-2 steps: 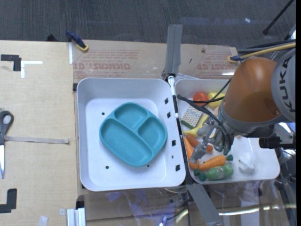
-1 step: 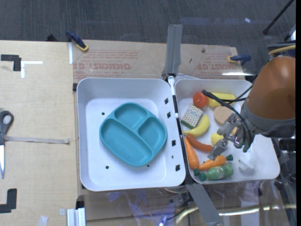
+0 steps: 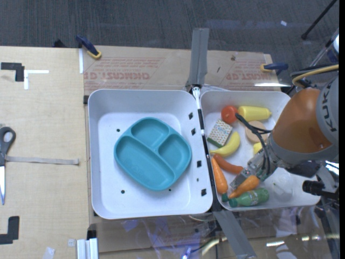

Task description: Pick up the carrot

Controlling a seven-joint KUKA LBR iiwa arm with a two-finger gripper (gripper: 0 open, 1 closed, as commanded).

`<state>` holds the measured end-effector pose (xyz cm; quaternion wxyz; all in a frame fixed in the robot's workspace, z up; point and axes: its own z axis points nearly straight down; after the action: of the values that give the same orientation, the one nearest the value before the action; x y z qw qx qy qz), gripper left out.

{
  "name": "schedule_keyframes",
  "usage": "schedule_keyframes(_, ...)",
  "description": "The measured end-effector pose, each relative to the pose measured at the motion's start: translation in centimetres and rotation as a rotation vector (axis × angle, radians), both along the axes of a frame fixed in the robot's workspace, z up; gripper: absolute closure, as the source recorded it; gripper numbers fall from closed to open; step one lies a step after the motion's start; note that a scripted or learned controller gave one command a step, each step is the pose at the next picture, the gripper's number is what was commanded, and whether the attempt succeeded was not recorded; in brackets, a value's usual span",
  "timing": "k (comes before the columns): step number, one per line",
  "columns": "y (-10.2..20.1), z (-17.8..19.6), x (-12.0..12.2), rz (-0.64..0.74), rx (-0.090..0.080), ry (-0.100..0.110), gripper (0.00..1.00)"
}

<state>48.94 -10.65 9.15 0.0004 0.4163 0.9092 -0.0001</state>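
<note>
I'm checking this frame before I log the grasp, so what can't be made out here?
- Tool, camera view: its fingers are too small and crowded to tell apart.
- Carrot: whether it is gripped or only touched is unclear.
- Right bin: the arm covers its right part.
- Scissors: cut off by the left edge.

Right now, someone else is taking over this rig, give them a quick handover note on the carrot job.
Gripper: low in the right bin, at the carrots; finger state unreadable.
Carrots: one by the bin's left wall, another under the gripper, above a green bottle.
Left bin: blue plate.
Done: arm at the carrots.
Left: confirm grasp, lift.
</note>
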Motion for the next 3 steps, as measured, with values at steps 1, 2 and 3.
schedule_keyframes(1,0.0,0.9,0.2,0.002,-0.002,-0.004,1.0)
schedule_keyframes(2,6.3,10.1,5.9,-0.116,-0.001,-0.003,1.0)
schedule_keyframes(3,6.2,10.1,5.9,-0.116,-0.001,-0.002,0.0)
